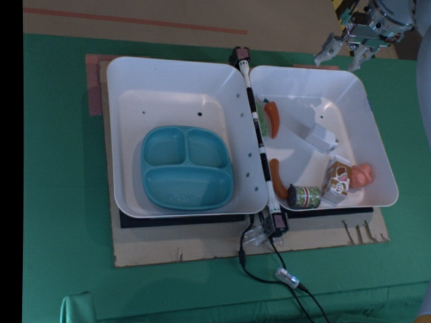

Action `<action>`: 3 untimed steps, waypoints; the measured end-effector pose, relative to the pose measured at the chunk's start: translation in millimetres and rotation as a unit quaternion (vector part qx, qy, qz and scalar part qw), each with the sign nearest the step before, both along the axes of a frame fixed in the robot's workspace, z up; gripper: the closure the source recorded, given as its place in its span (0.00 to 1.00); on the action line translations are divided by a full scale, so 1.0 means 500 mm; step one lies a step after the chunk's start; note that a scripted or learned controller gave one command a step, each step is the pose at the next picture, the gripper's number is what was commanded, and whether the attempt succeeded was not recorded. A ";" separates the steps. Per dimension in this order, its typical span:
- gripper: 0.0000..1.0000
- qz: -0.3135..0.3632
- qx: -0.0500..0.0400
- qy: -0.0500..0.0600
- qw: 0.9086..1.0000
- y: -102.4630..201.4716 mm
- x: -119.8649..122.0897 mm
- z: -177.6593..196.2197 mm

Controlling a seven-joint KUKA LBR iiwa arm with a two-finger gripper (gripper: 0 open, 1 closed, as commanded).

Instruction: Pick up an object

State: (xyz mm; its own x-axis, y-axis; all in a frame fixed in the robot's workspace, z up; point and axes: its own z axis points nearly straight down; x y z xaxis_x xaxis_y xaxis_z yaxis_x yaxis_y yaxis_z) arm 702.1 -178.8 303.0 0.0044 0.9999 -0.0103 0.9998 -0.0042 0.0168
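My gripper (343, 54) hangs high at the upper right, above the far rim of the right bin (367, 99), open with nothing between its fingers. Below it in that bin lie an orange carrot (272, 118), a white carton (311, 132) tipped on its side, a hot dog (277, 178) along the left wall, a small green can (304, 196) on its side, a brown-and-white carton (337, 182) and a pinkish-orange lump (363, 174). All of them sit well below and in front of the gripper.
The left bin (128, 86) holds a teal divided plate (187, 168). A black-and-white rail (253, 123) runs between the bins. Cables and a connector (285, 276) trail over the green cloth in front. Brown cardboard (135, 247) lies under both bins.
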 end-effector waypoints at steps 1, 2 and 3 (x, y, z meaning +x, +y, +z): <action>0.00 0.000 0.001 0.000 1.000 -0.016 -0.002 0.185; 0.00 -0.001 0.001 0.003 1.000 0.007 -0.003 0.141; 1.00 -0.004 -0.003 -0.004 1.000 0.004 -0.002 0.183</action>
